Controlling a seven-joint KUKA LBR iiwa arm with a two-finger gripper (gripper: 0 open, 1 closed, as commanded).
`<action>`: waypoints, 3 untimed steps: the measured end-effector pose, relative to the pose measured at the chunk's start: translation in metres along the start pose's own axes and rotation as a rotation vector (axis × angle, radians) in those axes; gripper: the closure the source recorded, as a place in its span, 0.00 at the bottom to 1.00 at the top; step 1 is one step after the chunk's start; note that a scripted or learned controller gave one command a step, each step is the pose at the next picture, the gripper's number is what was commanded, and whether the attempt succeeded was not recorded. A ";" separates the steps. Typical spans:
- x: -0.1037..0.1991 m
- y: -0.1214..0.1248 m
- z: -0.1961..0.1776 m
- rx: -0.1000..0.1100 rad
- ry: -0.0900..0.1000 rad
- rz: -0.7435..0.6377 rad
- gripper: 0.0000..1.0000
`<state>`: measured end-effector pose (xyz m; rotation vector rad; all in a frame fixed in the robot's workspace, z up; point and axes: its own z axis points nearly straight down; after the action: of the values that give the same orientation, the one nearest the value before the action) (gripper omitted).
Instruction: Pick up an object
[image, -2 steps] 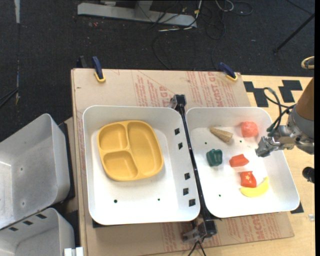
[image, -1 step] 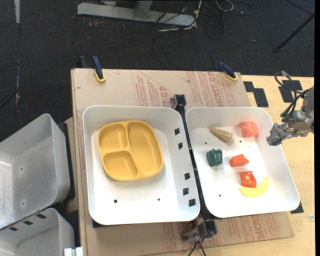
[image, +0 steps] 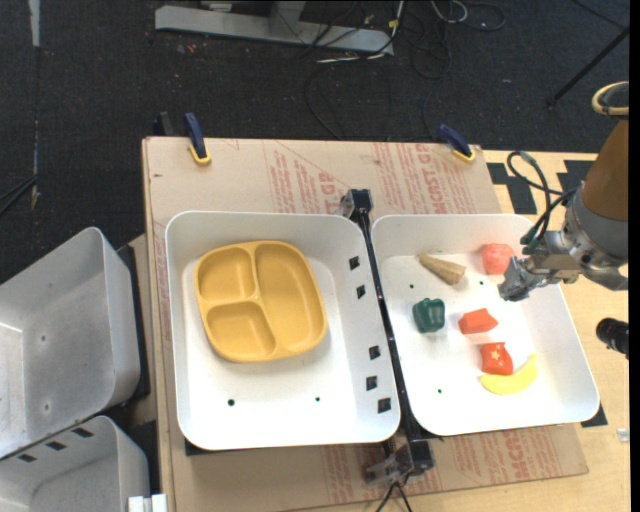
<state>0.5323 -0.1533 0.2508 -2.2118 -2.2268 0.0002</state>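
The candidates for picking all lay in the right-hand white bin (image: 570, 340): a pinkish-red rounded toy piece (image: 496, 258) near the far wall, a tan wedge-shaped toy piece (image: 444, 267) to its left, a dark green toy pepper (image: 429, 315) nearer the divider, an orange-red chunky toy piece (image: 478, 321) in the middle, and a small red block (image: 496, 357) touching a yellow banana-shaped toy (image: 511, 379) toward the near edge. The pinkish-red piece sat closest to the gripper (image: 516, 281), just beside it on the far-left side, and seemed the likeliest target.

From here the main risk was a miss: the gripper hung offset from the pinkish-red piece rather than over it, so a straight descent could close on bare bin floor or nudge the piece toward the wall. The rounded shape might also squirt out of a shallow pinch. A drift toward the orange-red piece could leave it between two targets.

The gripper appeared as a dark cluster at the wrist's end, and the slanted view blurred it; I could not tell whether it was spread or pressed together. Nothing was visible in its grasp, and it probably touched no toy, though that gap was hard to judge.

The left white bin (image: 260, 415) held a yellow three-compartment plastic plate (image: 262, 300), well apart from the action.
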 end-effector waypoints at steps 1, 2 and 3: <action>0.056 -0.008 0.000 -0.001 0.000 -0.001 1.00; 0.100 -0.008 0.005 -0.001 0.000 -0.001 1.00; 0.156 0.003 0.016 0.000 0.000 -0.001 1.00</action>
<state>0.5343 0.0023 0.2348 -2.2110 -2.2282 -0.0001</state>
